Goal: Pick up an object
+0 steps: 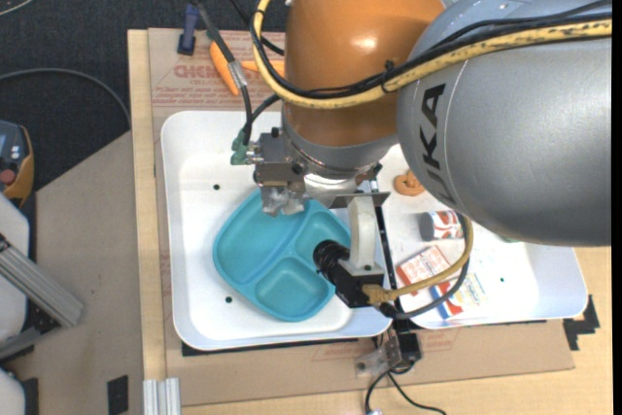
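A teal divided plate (272, 262) lies flat in the left white bin (190, 209), filling most of its middle. My gripper (282, 201) hangs under the orange wrist band (355, 44) and comes down at the plate's far rim. The wrist housing hides its tip, and I cannot make out whether it touches the rim. The plate rests on the bin floor. A black cable fitting (340, 272) on the arm hangs over the plate's right side.
The right bin (554, 292) holds an orange round piece (409, 182), a red and white packet (442, 224), and flat printed cards (432, 267). The grey arm covers much of that bin. An orange-handled tool (228, 71) lies on the cardboard behind the bins.
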Robot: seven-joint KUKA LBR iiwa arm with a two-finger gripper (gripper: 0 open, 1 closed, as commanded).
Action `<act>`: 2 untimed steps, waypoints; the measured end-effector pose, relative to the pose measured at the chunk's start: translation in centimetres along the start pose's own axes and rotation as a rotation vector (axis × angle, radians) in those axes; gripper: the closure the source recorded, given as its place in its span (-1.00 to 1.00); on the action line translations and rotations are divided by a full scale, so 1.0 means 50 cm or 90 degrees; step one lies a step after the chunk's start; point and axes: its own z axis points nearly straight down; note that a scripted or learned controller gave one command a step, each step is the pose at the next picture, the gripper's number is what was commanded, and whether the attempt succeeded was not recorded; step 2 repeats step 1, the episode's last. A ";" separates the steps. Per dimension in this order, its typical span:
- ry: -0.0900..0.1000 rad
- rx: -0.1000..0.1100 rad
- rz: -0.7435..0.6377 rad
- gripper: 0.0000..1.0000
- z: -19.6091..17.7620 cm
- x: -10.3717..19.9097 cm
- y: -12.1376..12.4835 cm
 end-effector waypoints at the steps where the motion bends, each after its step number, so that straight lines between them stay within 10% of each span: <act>1: 0.008 -0.020 -0.002 1.00 -0.276 0.017 0.038; 2: 0.008 -0.020 -0.002 1.00 -0.276 0.017 0.038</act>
